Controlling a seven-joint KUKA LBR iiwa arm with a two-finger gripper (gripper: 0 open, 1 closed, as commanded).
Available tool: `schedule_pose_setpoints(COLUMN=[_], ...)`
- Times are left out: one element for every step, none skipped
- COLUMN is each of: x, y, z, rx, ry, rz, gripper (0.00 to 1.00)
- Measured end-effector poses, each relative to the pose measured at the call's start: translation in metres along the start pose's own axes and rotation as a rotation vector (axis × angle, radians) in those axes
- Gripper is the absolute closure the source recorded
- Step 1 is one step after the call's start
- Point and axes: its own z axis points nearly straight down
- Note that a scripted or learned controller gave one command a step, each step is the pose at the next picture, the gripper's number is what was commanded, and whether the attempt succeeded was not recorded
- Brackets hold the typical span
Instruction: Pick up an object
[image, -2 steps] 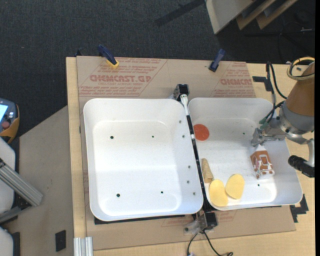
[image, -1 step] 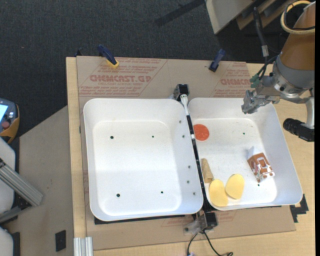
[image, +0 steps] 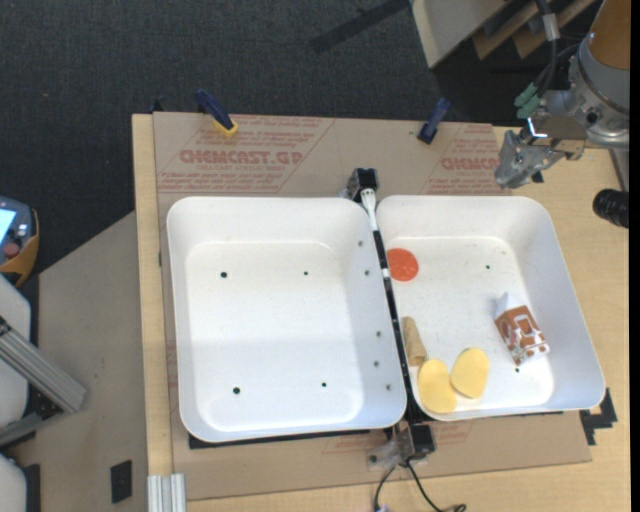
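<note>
While the arm (image: 605, 60) hung at the upper right of the camera view, its gripper (image: 518, 168) sat above the cardboard just beyond the far rim of the right bin (image: 560, 250), apart from everything inside; whether its jaws were apart or together could not be told, and nothing showed between them.

Two shallow white bins lay side by side on the counter (image: 150, 300); the left bin (image: 270, 320) showed four small dark dots on its floor; the right bin carried all the objects, five by count.

One flat orange disc (image: 402, 265) lay near the dividing rims, toward the far end; one tan cylinder (image: 413, 341) lay lengthwise just beside the near part of that same rim; two pale yellow rounded pieces sat at the near edge, the left piece (image: 435, 386) touching the right piece (image: 470, 372), and the left one just below the cylinder's end; one brown-and-white packet (image: 520, 333) lay tilted toward the right wall, well apart from the disc.

Two blue clamps gripped the far edge of the cardboard sheet (image: 260, 150), one clamp (image: 216, 112) at the left and the other clamp (image: 434, 120) nearer the gripper; one black clip (image: 362, 183) sat at the far end of the seam between the bins.
</note>
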Motion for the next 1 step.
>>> schedule_pose_setpoints(x=[0.0646], y=[0.0030], z=[0.1044], rx=[0.028], ry=[0.003], rz=[0.001], gripper=[1.00])
